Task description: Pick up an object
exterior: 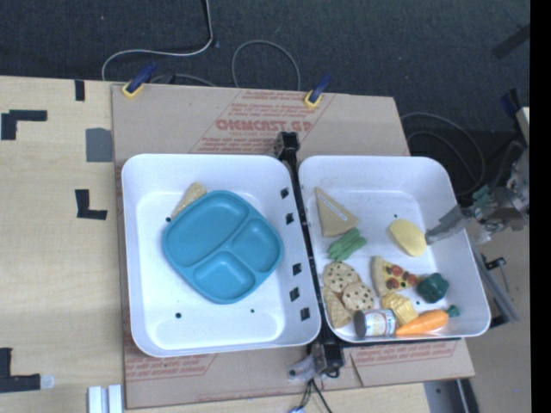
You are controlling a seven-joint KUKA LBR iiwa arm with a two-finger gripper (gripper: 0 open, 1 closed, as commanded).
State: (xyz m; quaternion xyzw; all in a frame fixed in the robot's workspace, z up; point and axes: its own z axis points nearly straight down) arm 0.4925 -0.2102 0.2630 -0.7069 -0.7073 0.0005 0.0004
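Camera view: pincer (433, 232), its spread impossible to tell, is reaching over the right bin (430, 175) rim just beside the lemon (408, 237), which is lying apart from neighbouring food, likely favouring a centred, vertical descent.

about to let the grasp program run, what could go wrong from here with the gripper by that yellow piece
The gripper sits at the right bin's rim, so a descent might clip the wall. The yellow piece looks rounded and may slip away. The pizza slice, broccoli and carrot lie crowded nearby and could get bumped.
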